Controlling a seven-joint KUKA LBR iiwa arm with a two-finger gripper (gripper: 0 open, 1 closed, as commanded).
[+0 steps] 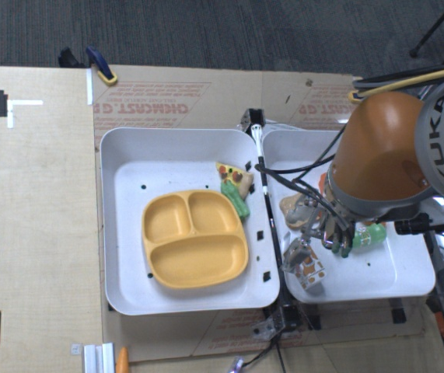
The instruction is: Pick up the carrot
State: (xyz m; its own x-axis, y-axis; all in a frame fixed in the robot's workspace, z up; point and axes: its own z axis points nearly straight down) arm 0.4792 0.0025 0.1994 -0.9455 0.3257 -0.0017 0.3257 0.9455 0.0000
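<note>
The arm (385, 150) hides much of the right bin (408, 274); whether the gripper (326, 235) is closed, I cannot tell.

**Materials and finishes on the bench**

The two bins (120, 231) are seen to be smooth white plastic with a soft sheen. A matt, smooth yellow plastic plate (196, 239) with three compartments is carried in the left bin. The bench (35, 231) is surfaced in pale, matt wood-look board, and printed brown cardboard (159, 103) is laid under the bins along the far edge. The arm's orange band (381, 142) is shown as glossy, smooth plastic. Beyond the bench, a dark, rough-textured carpet floor (206, 14) is visible.
</note>
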